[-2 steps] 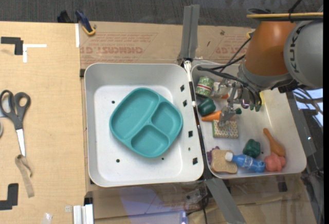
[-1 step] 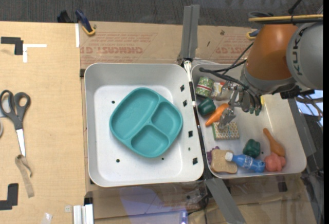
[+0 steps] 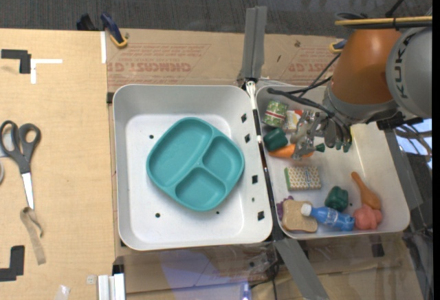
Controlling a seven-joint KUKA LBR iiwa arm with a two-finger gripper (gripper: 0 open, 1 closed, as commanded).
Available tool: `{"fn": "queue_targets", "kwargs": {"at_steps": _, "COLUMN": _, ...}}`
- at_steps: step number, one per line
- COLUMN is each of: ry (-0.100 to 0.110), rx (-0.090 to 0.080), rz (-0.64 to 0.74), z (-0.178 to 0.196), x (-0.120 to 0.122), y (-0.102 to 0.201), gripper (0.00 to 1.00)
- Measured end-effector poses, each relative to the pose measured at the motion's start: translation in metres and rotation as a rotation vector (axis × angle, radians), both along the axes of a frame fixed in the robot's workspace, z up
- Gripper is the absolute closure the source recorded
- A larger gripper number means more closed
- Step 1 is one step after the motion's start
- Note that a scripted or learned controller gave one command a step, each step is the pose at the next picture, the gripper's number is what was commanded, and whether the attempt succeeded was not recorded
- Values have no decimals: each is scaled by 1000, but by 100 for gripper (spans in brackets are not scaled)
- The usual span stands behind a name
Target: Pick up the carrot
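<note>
In the right-hand white bin (image 3: 393,175), near its upper left corner, the end effector (image 3: 306,135) hangs low over a cluster of toy food. Whether it is apart or together cannot be told from this slanted overhead angle. The carrot (image 3: 283,150), orange with a green top, lies just beside and below it, toward the left, its long axis running roughly left to right, close to the divider between the bins. A green-labelled can (image 3: 276,112) sits just above the carrot. Further down the bin lie a speckled sponge (image 3: 304,177), a slice of bread (image 3: 298,217) and a blue bottle (image 3: 331,216). The left bin (image 3: 130,216) holds a teal divided plate (image 3: 196,164). Scissors (image 3: 20,154) rest on the desk (image 3: 51,106).
</note>
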State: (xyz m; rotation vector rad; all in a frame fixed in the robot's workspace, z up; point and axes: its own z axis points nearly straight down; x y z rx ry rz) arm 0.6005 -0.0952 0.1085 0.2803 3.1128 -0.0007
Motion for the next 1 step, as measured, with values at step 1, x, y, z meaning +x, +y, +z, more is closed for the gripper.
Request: {"fn": "queue_targets", "kwargs": {"at_steps": 1, "ry": 7, "rx": -3, "rz": 378, "z": 87, "x": -70, "y": 65, "gripper": 100}}
